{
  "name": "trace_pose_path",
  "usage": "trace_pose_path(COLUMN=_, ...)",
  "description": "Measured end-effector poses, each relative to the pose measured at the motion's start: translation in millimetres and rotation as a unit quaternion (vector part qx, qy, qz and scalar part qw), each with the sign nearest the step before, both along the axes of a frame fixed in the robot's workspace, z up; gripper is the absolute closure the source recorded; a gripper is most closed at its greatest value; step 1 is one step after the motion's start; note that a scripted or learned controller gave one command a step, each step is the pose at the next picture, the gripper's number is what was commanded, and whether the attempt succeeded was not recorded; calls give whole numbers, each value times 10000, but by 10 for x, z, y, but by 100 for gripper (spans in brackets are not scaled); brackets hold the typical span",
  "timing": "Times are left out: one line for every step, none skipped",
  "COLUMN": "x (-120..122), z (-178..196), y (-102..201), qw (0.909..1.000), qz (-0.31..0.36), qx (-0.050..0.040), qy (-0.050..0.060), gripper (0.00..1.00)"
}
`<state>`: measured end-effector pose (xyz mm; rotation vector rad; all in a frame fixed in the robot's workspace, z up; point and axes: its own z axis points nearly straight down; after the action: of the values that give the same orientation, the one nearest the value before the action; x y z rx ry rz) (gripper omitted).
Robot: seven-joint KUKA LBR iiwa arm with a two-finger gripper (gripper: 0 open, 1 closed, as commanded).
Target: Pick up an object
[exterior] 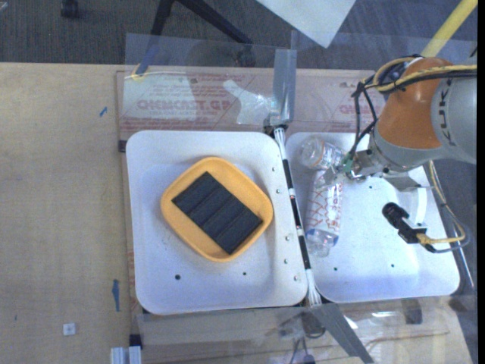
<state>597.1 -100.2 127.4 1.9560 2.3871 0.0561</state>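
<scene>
A crumpled clear plastic bottle (326, 203) with red print lies lengthwise along the left side of the right bin (379, 271). A yellow-orange dish (170, 203) with a black ridged insert (217, 212) sits in the middle of the left bin (151, 279). My gripper (353, 165) hangs low over the right bin's upper part, right beside the bottle's upper end, under the arm's orange band (409, 112). Nothing can be seen held in it.
A black fitting with a yellow cable (405, 224) hangs from the arm over the right bin's right half. A ridge (295, 218) divides the two bins. Clear plastic sheets and a cardboard strip (197, 105) lie behind the bins.
</scene>
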Motion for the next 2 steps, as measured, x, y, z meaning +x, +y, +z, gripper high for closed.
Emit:
trace_pose_path(x=170, z=-12, y=-136, qw=9959, qz=904, qx=-24, qy=77, gripper=0)
trace_pose_path(x=174, z=-12, y=-135, qw=9960, qz=892, qx=-29, qy=71, gripper=0)
